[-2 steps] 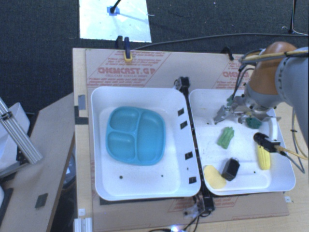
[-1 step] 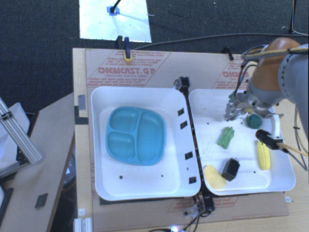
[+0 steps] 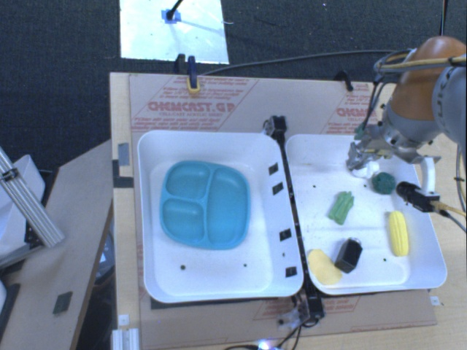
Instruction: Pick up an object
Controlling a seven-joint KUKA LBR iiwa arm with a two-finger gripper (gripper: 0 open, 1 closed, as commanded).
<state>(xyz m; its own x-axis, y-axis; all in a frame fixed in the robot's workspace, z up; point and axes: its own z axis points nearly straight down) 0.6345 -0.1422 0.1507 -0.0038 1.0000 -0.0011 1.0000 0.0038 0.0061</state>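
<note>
Both white bins (image 3: 219,286) appear to be smooth, slightly glossy plastic. The blue divided plate (image 3: 206,204) looks like matt plastic. The corn cob (image 3: 398,232) has a ribbed yellow surface with a light sheen. The board (image 3: 219,97) under the bins is pale, with printed protective film. The arm (image 3: 427,86) shows an orange glossy band and grey casing.

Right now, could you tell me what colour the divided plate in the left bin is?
Light blue divided plate, camera view.
</note>
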